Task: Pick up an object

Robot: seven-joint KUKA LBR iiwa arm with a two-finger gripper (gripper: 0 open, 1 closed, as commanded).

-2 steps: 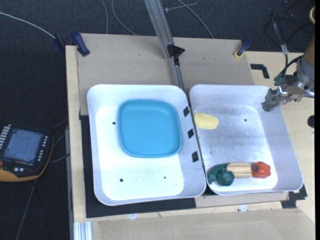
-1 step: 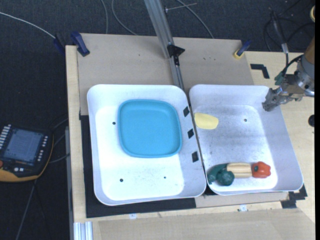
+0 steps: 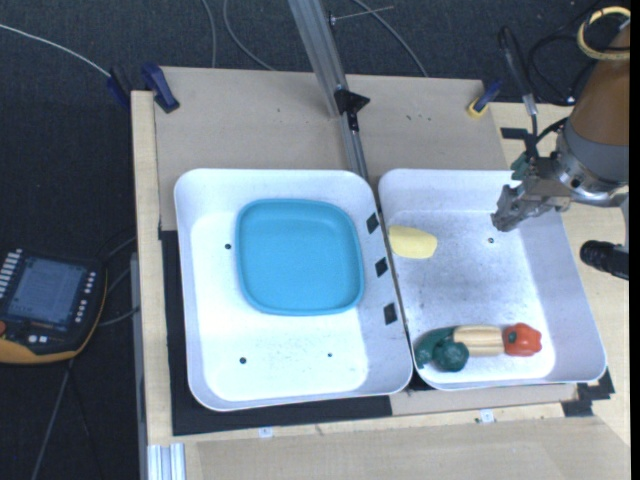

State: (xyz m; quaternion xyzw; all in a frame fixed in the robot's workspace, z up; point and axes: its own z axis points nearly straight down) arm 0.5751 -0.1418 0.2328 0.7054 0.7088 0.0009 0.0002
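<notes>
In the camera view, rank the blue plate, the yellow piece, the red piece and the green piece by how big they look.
1. blue plate
2. yellow piece
3. green piece
4. red piece
The yellow and green look close in size, so their order is unsure.

Blue plate (image 3: 300,256) in left bin (image 3: 200,268); handheld pendant (image 3: 45,303) on floor.

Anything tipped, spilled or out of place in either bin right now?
Nothing stands out. The blue plate lies flat in the left bin; the yellow piece and the green, tan and red toys rest in the right bin.
</notes>
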